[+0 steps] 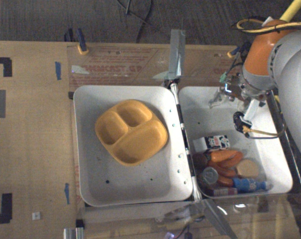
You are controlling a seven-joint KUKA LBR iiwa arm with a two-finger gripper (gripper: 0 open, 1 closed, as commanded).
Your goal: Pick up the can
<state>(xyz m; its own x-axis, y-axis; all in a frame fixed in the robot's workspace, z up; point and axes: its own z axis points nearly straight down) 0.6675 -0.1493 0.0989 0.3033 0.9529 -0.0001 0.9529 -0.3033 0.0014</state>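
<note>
Can [209, 176] stands upright in near left corner of right bin [284, 176], long axis vertical, open top facing up, touching the orange items [226, 157] beside it. Yellow divided plate [131, 131] in left bin [90, 183]. Pincer [232, 94] over right bin's far end; grip state cannot be told.

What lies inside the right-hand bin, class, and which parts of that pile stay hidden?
Crowded into the right bin's near corner are the can, orange sausage-like pieces, a small carton, a tan disc and a blue-labelled bottle. They overlap, hiding the can's sides and whatever lies beneath.
</note>
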